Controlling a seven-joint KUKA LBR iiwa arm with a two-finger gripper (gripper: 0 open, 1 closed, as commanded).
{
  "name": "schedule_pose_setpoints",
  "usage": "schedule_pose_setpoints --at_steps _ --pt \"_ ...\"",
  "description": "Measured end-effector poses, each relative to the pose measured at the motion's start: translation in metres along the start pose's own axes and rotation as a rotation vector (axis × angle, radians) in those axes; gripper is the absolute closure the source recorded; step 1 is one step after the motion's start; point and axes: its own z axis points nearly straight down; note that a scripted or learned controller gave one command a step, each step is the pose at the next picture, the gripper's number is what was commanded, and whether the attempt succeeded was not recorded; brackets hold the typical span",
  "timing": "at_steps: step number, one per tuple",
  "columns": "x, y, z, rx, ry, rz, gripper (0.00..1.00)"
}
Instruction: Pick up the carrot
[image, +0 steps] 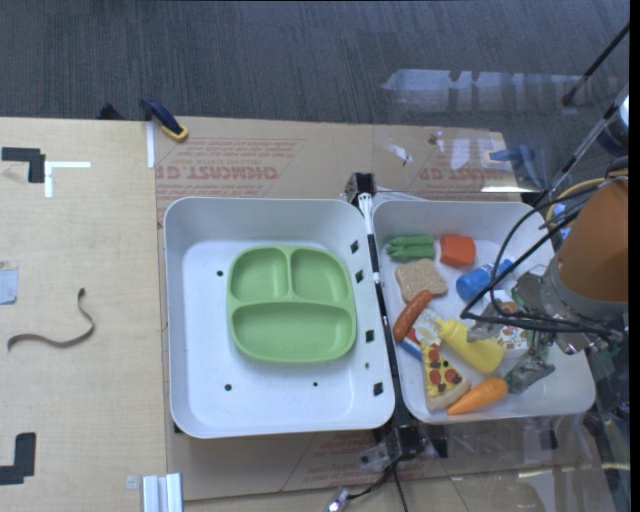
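Gripper (528, 372) hovers just beside the carrot (478, 396) at the right bin's (500, 214) near edge; we cannot tell its opening. Crowding pizza (441, 373) and mustard (470, 347) might deflect our grasp.

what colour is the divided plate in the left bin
Light green; the divided plate shows best in the camera view.

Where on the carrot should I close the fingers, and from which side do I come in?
Grip the carrot across its thicker middle, coming straight down from above. It lies flat near the right bin's front wall, long axis nearly left-right, with the pizza slice close to its narrow end, so put the fingers front and back of it.
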Motion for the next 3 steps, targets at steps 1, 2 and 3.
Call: schedule_pose_setpoints --at_steps 1,2,3 --pt "-0.030 0.051 -0.004 -0.002 0.000 -0.018 0.00" --pt "-0.010 0.017 0.039 -0.002 -0.004 -0.173 0.00" --pt "-0.024 0.049 0.013 0.000 -0.002 -0.097 0.00"
